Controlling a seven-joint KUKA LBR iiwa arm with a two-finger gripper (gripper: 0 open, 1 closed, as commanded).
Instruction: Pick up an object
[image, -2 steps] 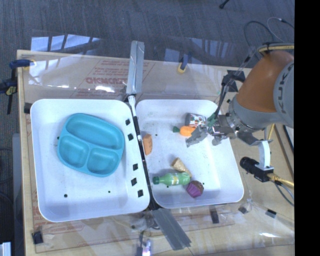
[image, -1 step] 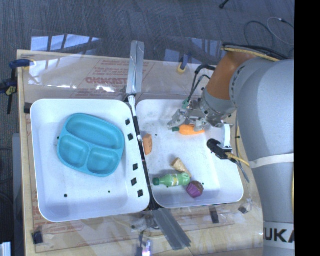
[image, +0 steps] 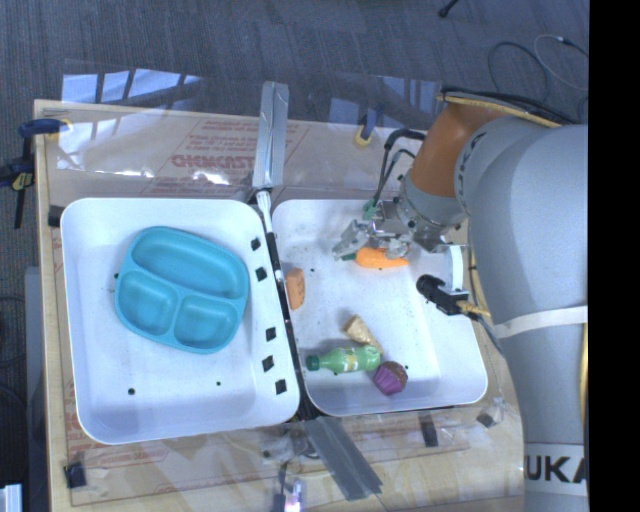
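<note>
The carrot (image: 381, 259) I judge to be my target lies at the far side of the right bin (image: 455, 385). Going left to right: blue tray (image: 183, 288) in the left bin (image: 80, 395), bottle (image: 345, 360), then my gripper (image: 372, 238) poised just above the carrot. How wide it stands I cannot tell; nothing is visibly held.
</note>
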